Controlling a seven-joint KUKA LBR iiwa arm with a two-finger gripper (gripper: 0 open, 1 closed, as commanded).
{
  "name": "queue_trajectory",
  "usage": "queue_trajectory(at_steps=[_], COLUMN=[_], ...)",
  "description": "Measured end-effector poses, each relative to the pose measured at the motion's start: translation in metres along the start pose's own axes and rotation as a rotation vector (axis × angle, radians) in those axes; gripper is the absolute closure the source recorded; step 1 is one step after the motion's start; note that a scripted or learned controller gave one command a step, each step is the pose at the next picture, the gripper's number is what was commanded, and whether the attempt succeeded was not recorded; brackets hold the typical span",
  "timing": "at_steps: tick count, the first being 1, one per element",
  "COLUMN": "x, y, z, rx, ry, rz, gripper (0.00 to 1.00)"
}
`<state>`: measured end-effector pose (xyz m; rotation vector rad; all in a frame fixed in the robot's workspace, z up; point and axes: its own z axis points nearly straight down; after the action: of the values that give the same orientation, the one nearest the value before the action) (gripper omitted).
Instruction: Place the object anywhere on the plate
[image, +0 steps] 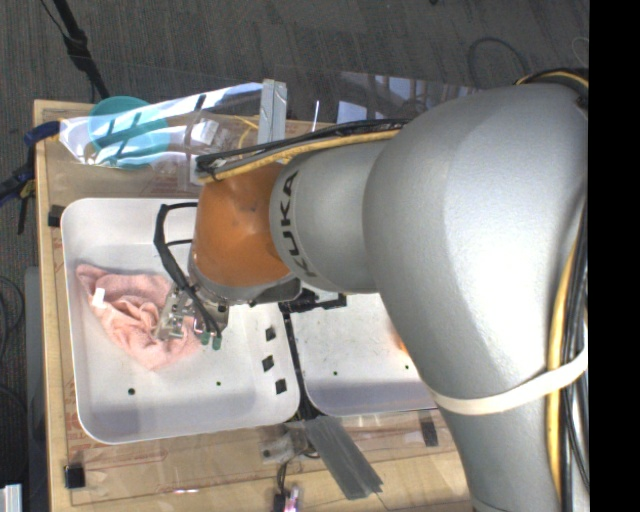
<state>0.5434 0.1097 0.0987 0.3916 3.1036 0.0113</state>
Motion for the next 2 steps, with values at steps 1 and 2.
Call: queue_trajectory(at_steps=[1, 2], x=[-0.066, -0.022], y=[-0.038, 0.054], z=[-0.094, -0.167], rx=[0.009, 0.008], ry=[0.01, 0.011], rz=[0.065, -0.062], gripper=[1.0, 1.0])
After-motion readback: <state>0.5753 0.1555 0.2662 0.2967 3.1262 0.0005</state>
